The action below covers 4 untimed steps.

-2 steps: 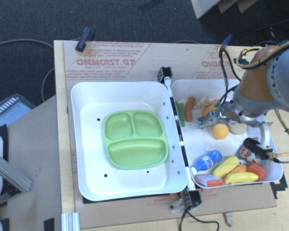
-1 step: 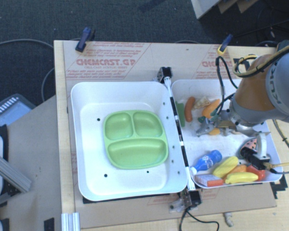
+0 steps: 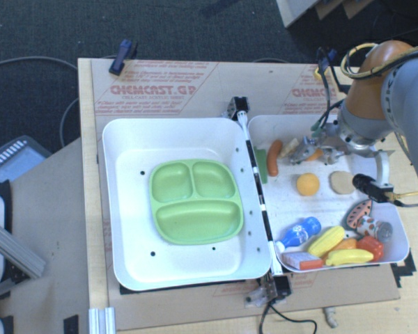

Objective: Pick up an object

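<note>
Whether my gripper (image 3: pixel 312 152) is open or closed I cannot tell from above; the wrist and its fittings cover it. It sits low at the far end of the right bin (image 3: pixel 404 245), my arm reaching in from the right. I judge I am placed here because this end is thinly stocked, so a descent has room. A scrap of orange shows right at the gripper, but I cannot say that I hold it.

Candidates lie close: an orange-red sausage (image 3: pixel 275 157) just to the left, an orange ball (image 3: pixel 307 184) and a beige disc (image 3: pixel 341 182) a little nearer the camera. The sausage rests near the bin's dividing wall, beside a green piece (image 3: pixel 262 164), and that wall could block a grasp from that side.

At the near end a blue bottle (image 3: pixel 299 232), yellow bananas (image 3: pixel 325 241) and a red piece (image 3: pixel 369 245) are heaped touching, a poorer target. In the left bin (image 3: pixel 118 145) lies a green divided plate (image 3: pixel 195 200), well apart from me.
</note>
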Tool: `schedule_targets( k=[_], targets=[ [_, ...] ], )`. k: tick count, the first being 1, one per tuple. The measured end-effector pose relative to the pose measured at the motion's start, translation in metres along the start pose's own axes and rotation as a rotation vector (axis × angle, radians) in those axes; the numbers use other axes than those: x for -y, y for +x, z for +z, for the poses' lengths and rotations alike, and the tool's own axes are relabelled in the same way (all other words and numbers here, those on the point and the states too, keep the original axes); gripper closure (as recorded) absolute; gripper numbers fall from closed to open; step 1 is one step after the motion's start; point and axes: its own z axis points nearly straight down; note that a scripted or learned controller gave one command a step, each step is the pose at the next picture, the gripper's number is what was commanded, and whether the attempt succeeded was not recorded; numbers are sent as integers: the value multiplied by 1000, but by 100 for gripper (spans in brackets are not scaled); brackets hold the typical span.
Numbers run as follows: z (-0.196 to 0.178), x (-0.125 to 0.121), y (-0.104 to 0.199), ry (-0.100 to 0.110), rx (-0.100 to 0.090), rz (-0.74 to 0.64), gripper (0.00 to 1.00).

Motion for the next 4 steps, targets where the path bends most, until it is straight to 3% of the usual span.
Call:
schedule_targets(
  k=[1,2,3,4],
  targets=[
    [-2,-31,-52,21,-6,-2,0],
    [2,-32,-61,27,-19,-7,0],
    [3,-31,-54,22,-5,-2,0],
    [3,-32,-61,26,-18,-5,0]
  ],
)
